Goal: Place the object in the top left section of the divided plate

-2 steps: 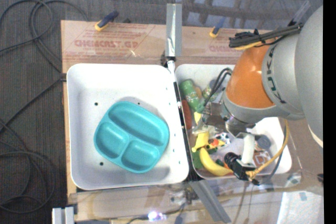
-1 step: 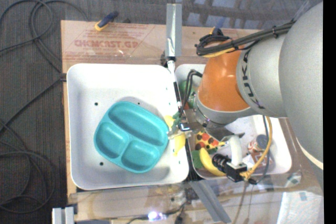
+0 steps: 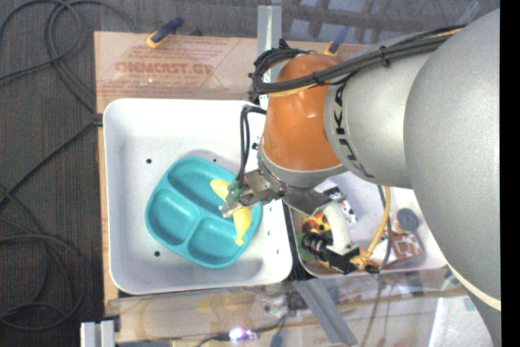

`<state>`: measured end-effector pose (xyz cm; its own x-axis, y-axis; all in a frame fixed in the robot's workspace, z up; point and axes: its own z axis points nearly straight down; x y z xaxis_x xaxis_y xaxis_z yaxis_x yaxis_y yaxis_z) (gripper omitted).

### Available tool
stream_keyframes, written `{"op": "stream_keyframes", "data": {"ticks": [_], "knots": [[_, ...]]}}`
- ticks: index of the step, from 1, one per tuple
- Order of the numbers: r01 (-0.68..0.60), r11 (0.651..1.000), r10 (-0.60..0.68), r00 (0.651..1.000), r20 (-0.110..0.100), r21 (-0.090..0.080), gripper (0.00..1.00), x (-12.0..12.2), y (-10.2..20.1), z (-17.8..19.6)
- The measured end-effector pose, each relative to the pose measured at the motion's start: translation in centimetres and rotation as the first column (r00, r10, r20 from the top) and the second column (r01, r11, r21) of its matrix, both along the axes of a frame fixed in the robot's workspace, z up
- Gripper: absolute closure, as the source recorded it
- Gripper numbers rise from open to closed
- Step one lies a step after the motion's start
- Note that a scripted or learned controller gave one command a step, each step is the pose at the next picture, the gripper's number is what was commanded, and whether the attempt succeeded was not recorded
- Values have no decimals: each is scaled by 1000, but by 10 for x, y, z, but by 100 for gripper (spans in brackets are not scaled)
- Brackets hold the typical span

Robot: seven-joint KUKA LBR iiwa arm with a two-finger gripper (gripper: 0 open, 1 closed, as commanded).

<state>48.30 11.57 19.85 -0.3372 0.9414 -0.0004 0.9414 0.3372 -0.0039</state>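
Camera view, looking down at a slant:

- My arm (image 3: 390, 118) comes in from the right of the frame. The orange band sits mid-frame, above the gap between the two bins.
- My gripper (image 3: 240, 204) is low over the right side of the teal divided plate (image 3: 175, 207).
- The plate lies flat in the left white bin (image 3: 138, 134), toward the bin's lower right. It has three sections and sits turned at an angle to the bin walls.
- The yellow object (image 3: 240, 233) is long and curved, and sits right at the gripper. One end pokes out up-left of it, over the plate's upper-right section. The other end pokes out below, across the plate's lower-right rim.
- Grip state: can't tell. My own wrist covers the contact point, so I can't say whether I'm pinching the yellow object or just sitting over it.
- Can't tell whether the object rests on the plate or is lifted off it.
- The right white bin (image 3: 366, 207) is mostly under my arm. It holds small mixed items, including a grey disc (image 3: 406, 219) near the right of the frame.
- Both bins sit on a cardboard sheet (image 3: 162, 65) with red print. A blue-and-yellow clamp (image 3: 165, 30) is at its upper-left edge.
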Motion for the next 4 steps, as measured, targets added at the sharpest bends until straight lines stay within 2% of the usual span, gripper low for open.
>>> {"op": "stream_keyframes", "data": {"ticks": [1, 2, 3, 4], "knots": [[-1, 1000, 1, 1000, -3, 0, 100, 0, 0, 8], [-235, 972, 235, 972, 3, -1, 100, 1, 4, 43], [-314, 950, 314, 950, 1, 1, 100, 1, -43, -16], [-314, 949, 314, 949, 1, 2, 0, 1, -42, -16]]}}
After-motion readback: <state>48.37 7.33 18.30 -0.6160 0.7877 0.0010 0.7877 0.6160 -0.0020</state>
